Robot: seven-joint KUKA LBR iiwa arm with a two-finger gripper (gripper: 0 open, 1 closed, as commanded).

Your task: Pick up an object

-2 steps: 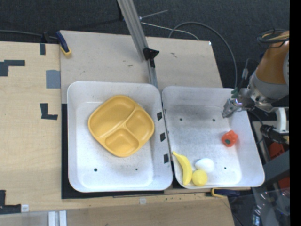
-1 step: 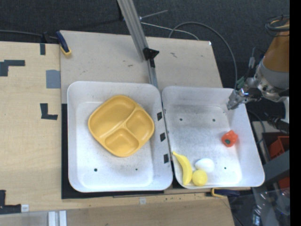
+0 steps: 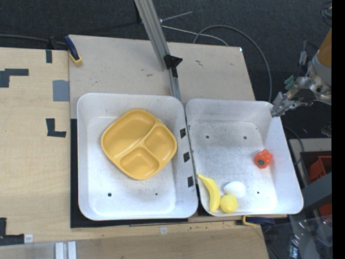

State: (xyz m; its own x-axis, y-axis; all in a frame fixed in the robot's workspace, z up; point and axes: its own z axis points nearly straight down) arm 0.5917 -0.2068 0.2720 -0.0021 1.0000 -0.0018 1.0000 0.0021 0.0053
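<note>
In the right bin [image 3: 226,115] lie a small orange-red fruit with a green top [image 3: 263,158] near the right wall, a yellow banana [image 3: 210,191] at the front left, a white egg-shaped thing [image 3: 234,188] and a yellow round fruit [image 3: 229,203] beside it. My gripper [image 3: 280,106] hangs at the bin's far right corner, above the rim and well behind the orange-red fruit. Nothing shows between its fingers.
A yellow three-compartment plate [image 3: 139,143] lies in the left bin [image 3: 91,193]. A grey metal pole [image 3: 153,26] slants down to the divide between the bins. Cables trail over the bench behind the right bin.
</note>
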